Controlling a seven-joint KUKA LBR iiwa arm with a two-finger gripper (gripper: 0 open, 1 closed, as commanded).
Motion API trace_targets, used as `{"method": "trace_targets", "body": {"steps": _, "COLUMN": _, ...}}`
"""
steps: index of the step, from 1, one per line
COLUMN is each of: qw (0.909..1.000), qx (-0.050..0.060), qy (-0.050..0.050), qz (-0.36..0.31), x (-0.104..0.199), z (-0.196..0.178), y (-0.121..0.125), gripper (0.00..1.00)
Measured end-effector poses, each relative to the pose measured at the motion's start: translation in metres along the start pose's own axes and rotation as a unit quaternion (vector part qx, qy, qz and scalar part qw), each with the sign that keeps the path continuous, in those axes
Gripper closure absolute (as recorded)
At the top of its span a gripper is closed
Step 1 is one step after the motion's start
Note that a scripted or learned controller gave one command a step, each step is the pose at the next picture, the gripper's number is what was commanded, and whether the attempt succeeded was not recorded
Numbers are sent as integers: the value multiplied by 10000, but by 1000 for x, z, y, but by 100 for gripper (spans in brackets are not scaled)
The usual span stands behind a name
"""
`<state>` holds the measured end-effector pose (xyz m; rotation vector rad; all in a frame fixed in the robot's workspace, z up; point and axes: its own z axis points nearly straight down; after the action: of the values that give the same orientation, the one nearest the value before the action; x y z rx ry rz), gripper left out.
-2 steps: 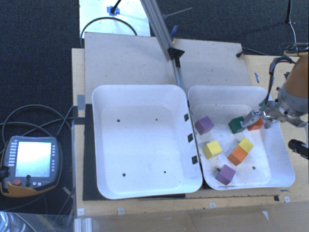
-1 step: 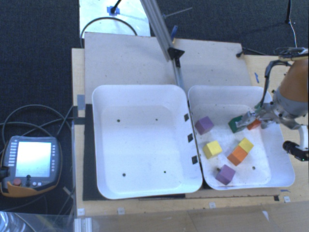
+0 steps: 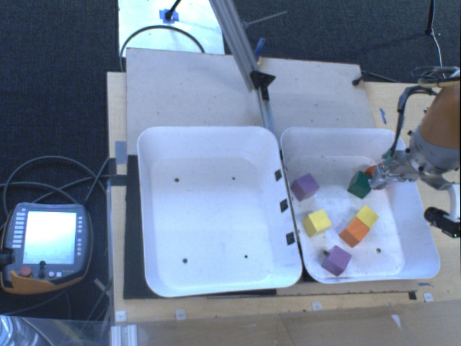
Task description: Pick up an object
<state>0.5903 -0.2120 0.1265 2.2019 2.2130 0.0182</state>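
My gripper (image 3: pixel 379 178) reaches in from the right over the right bin (image 3: pixel 421 259), near its far right part. A green block (image 3: pixel 358 186) lies right against the gripper's tip on its left side, and a small orange-red piece (image 3: pixel 370 170) shows just above that block. I cannot tell whether the green block is gripped or only touched. Elsewhere in the right bin lie a purple block (image 3: pixel 305 187), a yellow block (image 3: pixel 316 223), a second yellow block (image 3: pixel 367 215) touching an orange block (image 3: pixel 354 232), and another purple block (image 3: pixel 336 260) near the front wall.
The left bin (image 3: pixel 209 132) stands beside the right one, their walls meeting in the middle. A slanted metal pole (image 3: pixel 234 27) crosses the back of the bench. A teach pendant (image 3: pixel 43 247) lies on the floor at the far left.
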Motion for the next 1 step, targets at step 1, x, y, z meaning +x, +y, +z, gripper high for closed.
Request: {"method": "trace_targets", "body": {"steps": 1, "qw": 10000, "qx": 67, "qy": 11, "qz": 1, "x": -2, "z": -65, "y": 2, "gripper": 100}}
